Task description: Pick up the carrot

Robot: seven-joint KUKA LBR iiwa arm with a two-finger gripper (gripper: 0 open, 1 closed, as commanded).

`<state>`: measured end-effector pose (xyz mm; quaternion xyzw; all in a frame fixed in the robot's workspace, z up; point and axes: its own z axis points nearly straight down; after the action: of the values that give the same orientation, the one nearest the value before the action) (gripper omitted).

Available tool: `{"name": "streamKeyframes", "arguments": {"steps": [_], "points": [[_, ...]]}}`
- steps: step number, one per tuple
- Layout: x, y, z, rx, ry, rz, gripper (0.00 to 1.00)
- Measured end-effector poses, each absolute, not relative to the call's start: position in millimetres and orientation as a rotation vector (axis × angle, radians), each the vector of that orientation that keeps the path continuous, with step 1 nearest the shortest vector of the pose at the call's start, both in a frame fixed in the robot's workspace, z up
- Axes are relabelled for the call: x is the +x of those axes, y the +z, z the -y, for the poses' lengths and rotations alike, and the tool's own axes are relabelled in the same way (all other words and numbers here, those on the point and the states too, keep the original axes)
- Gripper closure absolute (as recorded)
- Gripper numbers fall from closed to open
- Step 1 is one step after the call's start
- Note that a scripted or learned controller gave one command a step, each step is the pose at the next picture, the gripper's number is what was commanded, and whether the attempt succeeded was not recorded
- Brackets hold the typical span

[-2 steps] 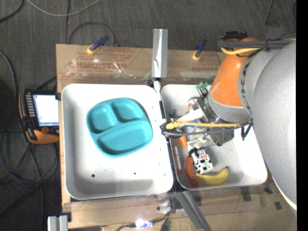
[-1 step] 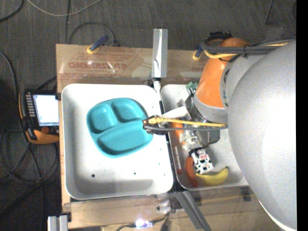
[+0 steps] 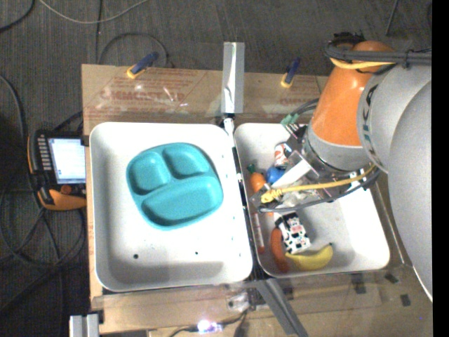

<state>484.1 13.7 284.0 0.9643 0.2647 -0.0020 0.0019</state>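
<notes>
Orange, the carrot (image 3: 257, 182) lies by the left wall of the right bin (image 3: 365, 258), just left of the claw (image 3: 275, 196), which hangs low beside it; its grip I cannot tell. Nearer the front sit a toy cow (image 3: 294, 234) and a banana (image 3: 311, 258). The left bin (image 3: 112, 258) holds a blue plate (image 3: 175, 184).

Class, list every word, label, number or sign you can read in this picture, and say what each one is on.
None can be read.
Cardboard sheet: faint reddish print, too blurred.
Handheld pendant: lit screen, too small.
Small bottle: label, too small.
</notes>
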Motion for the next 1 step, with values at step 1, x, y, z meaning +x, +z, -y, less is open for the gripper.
{"name": "streamKeyframes", "arguments": {"steps": [1], "points": [[482.3, 189.5, 3.6, 3.109, -0.013, -0.442, 1.0]]}}
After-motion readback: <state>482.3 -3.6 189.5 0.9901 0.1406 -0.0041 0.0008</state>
